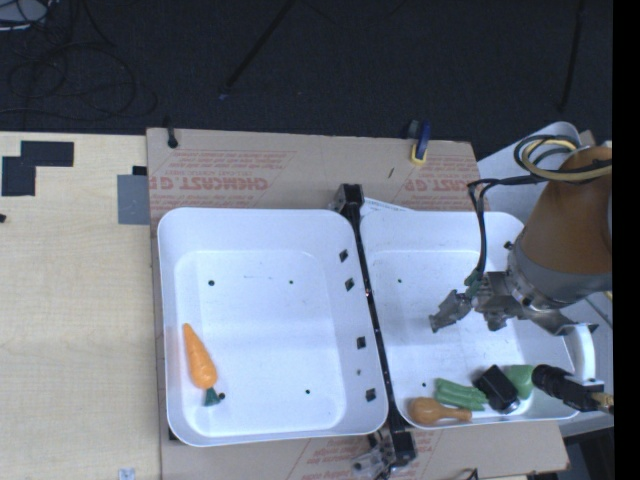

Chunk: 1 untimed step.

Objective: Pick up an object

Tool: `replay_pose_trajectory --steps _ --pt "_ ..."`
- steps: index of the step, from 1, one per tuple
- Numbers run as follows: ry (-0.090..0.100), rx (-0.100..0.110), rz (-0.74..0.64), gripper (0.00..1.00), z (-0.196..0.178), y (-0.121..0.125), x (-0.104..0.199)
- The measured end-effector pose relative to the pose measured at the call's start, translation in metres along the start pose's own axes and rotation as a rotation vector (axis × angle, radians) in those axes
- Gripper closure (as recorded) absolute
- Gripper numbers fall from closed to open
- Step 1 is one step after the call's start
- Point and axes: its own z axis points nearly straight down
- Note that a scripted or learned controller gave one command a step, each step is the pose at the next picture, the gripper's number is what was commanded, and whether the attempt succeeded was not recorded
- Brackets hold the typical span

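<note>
hand over right bin, finger state cannot be told; toy carrot lies in left bin, near-left corner.

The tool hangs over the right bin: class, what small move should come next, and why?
Probably shift the tool toward the bin's near edge and lower it: the green toy, black piece and tan pear-shaped item cluster there, and it holds nothing visible.

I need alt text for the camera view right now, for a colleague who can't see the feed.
The grey arm's two-finger gripper hangs over the right white bin, holding nothing, above a cluster at that bin's near edge: a green plastic vegetable, a tan pear-shaped toy and a black block. An orange toy carrot lies in the left white bin.
</note>
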Motion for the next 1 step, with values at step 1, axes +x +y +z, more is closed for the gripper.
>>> replay_pose_trajectory --steps 1 --pt "0.000 -0.007 -0.007 0.00 -0.0672 -0.0041 0.0594"
